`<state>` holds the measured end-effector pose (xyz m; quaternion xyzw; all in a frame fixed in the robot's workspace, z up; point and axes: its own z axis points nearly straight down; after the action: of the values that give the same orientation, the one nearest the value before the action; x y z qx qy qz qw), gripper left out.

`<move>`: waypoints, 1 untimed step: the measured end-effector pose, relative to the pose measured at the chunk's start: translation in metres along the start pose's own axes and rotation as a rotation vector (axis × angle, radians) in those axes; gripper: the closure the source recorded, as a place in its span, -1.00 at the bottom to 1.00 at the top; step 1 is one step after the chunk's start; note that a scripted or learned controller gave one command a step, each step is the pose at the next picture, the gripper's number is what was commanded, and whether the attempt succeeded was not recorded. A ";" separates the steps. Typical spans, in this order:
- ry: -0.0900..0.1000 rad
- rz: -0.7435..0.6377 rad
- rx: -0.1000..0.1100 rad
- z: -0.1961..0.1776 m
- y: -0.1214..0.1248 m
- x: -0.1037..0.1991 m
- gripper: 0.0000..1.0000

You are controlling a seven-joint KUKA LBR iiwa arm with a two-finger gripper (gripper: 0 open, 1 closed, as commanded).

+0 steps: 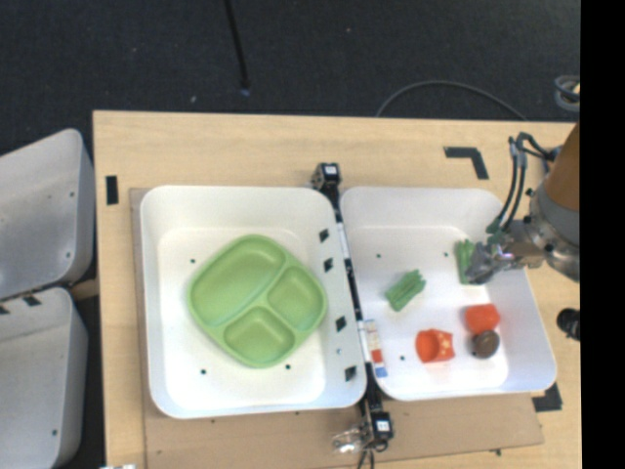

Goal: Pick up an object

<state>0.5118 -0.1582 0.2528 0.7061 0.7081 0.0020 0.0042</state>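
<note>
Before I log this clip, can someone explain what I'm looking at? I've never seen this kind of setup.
This is one camera fixed above a wooden bench, looking down at a slant. Two shallow white bins sit side by side. The left bin holds a green divided plate. The right bin holds a ridged green piece, two orange-red pieces and a small dark brown object. The grey machine entering from the right is a robot arm; its end effector hangs over the right bin beside another green piece. Whether it grips that piece is unclear.
</note>
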 end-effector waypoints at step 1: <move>0.002 -0.001 0.006 -0.003 0.001 -0.001 1.00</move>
<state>0.5127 -0.1593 0.2558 0.7059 0.7083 0.0005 0.0014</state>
